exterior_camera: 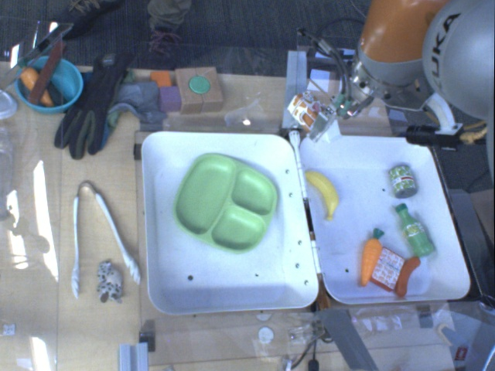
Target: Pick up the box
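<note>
We see the box (308, 111) up between the fingers of the gripper (325, 116), top centre of the frame, above the bins' shared rim. We judge the lift needs a steady, firm clamp. The arm (402, 22) reaches in from upper right, wrist angled down-left.

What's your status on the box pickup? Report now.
Gripper at right white bin far corner, by small white-and-orange printed box; grasp unconfirmed. Another flat orange box lies in bin beside orange carrot. Nothing blocking.
</note>
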Motion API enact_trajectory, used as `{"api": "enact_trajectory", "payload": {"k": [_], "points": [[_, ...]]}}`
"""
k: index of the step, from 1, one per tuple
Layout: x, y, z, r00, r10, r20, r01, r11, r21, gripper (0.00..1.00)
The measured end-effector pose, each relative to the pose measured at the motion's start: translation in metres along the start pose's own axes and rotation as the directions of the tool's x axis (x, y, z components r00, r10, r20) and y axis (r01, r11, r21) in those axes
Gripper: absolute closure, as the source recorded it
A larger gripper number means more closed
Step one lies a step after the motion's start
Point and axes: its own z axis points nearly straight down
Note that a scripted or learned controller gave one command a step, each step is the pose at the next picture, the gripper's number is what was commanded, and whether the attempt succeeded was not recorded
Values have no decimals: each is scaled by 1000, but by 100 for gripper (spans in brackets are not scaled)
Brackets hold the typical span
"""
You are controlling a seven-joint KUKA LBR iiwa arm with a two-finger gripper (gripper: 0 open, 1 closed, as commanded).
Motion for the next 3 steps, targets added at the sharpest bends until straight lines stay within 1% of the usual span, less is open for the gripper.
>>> {"api": "enact_trajectory", "payload": {"k": [1,3], "points": [[45,18,33,997,76,-5,-76,997,5,100],[45,22,9,998,68,3,-68,998,-11,100]]}}
